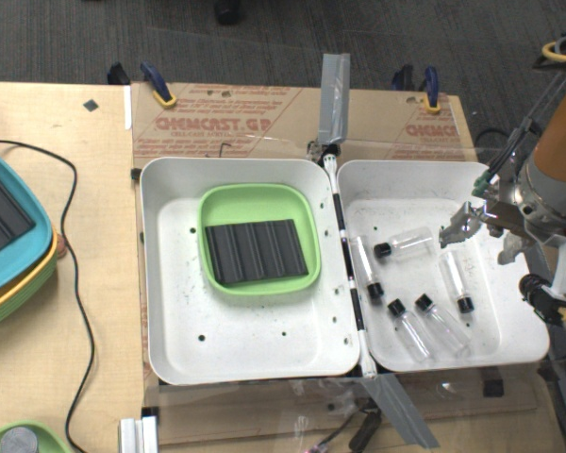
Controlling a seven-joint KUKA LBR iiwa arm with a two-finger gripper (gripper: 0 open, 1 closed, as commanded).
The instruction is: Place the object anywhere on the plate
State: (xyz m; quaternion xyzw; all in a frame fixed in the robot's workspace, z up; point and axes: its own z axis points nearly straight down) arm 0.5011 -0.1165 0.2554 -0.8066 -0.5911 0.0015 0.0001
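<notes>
Hovering at three o'clock, my hand (464,223) is hanging over the right bin (524,343); its grip I cannot tell. Clear vials (410,328) are lying below, likely rolling away. Green plate (258,208) is waiting at nine o'clock.

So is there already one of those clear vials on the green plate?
No, the green plate holds just a dark ribbed insert; the vials all lie in the right bin.

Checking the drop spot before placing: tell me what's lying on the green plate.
A dark ribbed rectangular mat lies flat on the green plate, covering most of its floor. The plate surface under the mat is hidden. The clear vials are all in the right bin.
</notes>
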